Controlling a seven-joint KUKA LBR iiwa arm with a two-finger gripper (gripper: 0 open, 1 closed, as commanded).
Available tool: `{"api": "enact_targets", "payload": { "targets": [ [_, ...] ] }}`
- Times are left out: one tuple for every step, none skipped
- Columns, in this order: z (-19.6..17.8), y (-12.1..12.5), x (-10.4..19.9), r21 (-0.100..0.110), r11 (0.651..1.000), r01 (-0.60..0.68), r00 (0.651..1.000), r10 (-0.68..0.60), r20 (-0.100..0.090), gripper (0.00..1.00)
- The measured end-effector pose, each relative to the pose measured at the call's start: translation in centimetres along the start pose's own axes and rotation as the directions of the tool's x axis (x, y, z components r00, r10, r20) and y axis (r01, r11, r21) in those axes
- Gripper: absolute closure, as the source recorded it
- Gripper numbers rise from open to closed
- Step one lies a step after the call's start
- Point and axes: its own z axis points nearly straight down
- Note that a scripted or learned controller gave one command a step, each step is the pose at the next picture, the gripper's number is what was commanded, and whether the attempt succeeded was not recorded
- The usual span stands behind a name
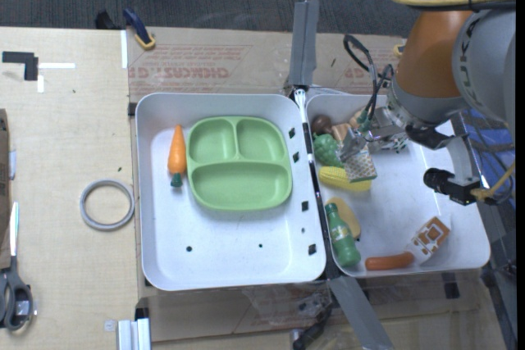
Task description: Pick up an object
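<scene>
Yellow corn (344,177) lies in the right bin (459,258), touching the lower edge of a small grater (358,164) directly under the pincer (361,140). The pincer hangs low over that cluster, beside the green vegetable (327,149); from where I stand I cannot tell what, if anything, it has. A green bottle (341,235) and a red sausage (389,261) lie nearer the front. The left bin (164,258) holds a green divided plate (239,162) and a carrot (176,153).

The hand (358,145) perhaps hides its fingers among crowded toys (326,150).
</scene>
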Motion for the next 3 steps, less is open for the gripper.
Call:
{"api": "enact_targets", "payload": {
  "targets": [
    [-7.0,-0.2,-2.6,-0.001,0.992,0.125,0.992,-0.125,0.001,1.00],
    [-7.7,0.3,-4.3,-0.002,0.925,0.381,0.925,-0.381,0.002,1.00],
    [-7.2,7.0,0.1,-0.002,0.945,0.327,0.945,-0.327,0.001,1.00]
  ]
}}
